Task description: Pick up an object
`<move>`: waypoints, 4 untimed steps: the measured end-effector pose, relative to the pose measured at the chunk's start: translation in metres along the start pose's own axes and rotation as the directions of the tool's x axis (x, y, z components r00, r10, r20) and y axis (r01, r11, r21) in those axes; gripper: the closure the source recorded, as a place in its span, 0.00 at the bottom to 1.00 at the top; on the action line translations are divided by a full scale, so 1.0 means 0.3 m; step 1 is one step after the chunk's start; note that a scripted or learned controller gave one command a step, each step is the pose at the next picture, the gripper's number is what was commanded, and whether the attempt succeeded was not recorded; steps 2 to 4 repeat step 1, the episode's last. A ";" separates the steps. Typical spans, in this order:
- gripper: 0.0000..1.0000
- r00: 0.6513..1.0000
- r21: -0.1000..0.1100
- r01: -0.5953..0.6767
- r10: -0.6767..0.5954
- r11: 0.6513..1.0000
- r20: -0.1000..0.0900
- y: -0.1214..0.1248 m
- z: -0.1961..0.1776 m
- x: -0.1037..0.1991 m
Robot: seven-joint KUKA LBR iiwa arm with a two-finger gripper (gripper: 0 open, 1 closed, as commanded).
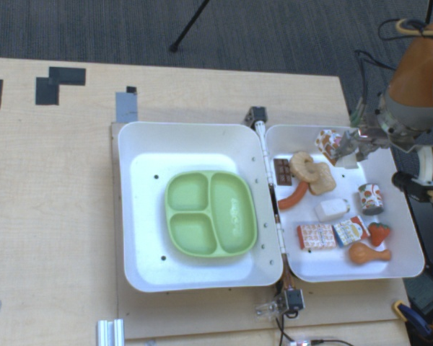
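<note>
**Arm hanging over the far corner of the right bin**

Camera view: The bench is carrying two shallow white bins side by side. The left bin is holding a pale green divided plate with three compartments, lying flat near the middle of the bin.

The right bin is holding a scatter of small things. A brown chocolate bar is lying close to the wall shared with the left bin. Just beside it two tan bread rolls are sitting together, touching each other. An orange-red sausage is lying at a slant below them, its upper end tucked against the rolls. A small white block is resting near the middle of the bin. A small printed can is lying on its side toward the right wall. Along the near side, a red-and-white packet and a blue-and-white packet are lying next to each other, with a red strawberry beside them and an orange drumstick just below.

The arm is reaching in from the right, its orange band showing above the grey wrist. The gripper is hanging over the far right corner of the right bin, right by a red-and-white printed pouch. Whether its grip is wide or narrow, I cannot tell.
</note>
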State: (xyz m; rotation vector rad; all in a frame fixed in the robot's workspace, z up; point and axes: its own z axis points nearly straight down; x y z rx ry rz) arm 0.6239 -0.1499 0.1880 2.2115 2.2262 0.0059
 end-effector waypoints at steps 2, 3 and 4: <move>1.00 1.000 0.002 -0.001 0.001 1.000 -0.001 -0.228 -0.083 0.297; 1.00 1.000 0.002 -0.001 0.001 1.000 -0.001 -0.228 -0.083 0.297; 1.00 1.000 0.002 -0.001 0.001 1.000 -0.001 -0.228 -0.083 0.297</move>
